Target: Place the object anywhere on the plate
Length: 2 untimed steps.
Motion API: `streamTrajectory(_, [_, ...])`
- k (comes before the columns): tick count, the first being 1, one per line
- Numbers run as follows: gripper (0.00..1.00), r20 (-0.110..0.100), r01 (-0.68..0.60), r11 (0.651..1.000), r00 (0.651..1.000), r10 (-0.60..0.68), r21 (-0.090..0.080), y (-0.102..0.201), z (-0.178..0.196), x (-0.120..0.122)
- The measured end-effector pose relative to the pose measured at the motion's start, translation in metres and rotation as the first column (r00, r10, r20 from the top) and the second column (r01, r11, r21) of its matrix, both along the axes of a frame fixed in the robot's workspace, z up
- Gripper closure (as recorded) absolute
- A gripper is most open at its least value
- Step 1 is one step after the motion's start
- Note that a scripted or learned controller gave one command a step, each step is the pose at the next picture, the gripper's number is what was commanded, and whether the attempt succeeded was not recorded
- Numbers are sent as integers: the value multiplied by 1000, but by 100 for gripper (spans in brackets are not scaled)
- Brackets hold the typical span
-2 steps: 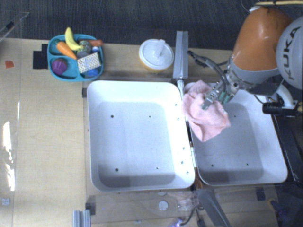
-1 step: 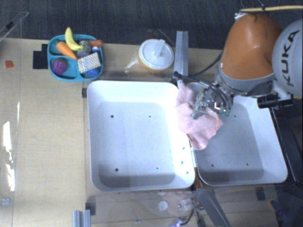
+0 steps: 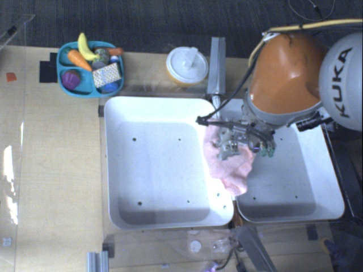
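Note:
A pink cloth (image 3: 232, 171) lies crumpled across the shared rim between the two white bins, partly in each. My gripper (image 3: 237, 145) is directly over the cloth's upper part, touching or nearly touching it, and the wrist hardware hides the contact. The arm's orange band (image 3: 283, 78) looms above the right bin (image 3: 295, 180). The blue divided plate (image 3: 60, 75) sits far off at the top left on the bench. It holds toy food: a banana (image 3: 85, 47), a carrot (image 3: 78, 59), a purple piece (image 3: 71, 79) and a patterned block (image 3: 108, 73).
The left bin (image 3: 159, 163) lies between the cloth and the plate. A lidded yellow-and-white cup (image 3: 187, 65) stands behind the left bin, next to a grey metal post (image 3: 216, 67). Wooden bench surface stretches to the left of the bins.

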State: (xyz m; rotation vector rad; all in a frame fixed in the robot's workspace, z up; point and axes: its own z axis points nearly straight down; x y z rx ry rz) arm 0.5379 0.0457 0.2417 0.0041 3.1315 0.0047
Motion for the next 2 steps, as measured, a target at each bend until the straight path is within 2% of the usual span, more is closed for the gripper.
streamTrajectory(1, [100, -3, -5, 1000, 1000, 5, 0, 44, -11, -24])
streamTrajectory(2, [0, -3, -4, 1000, 1000, 4, 0, 44, -11, -24])
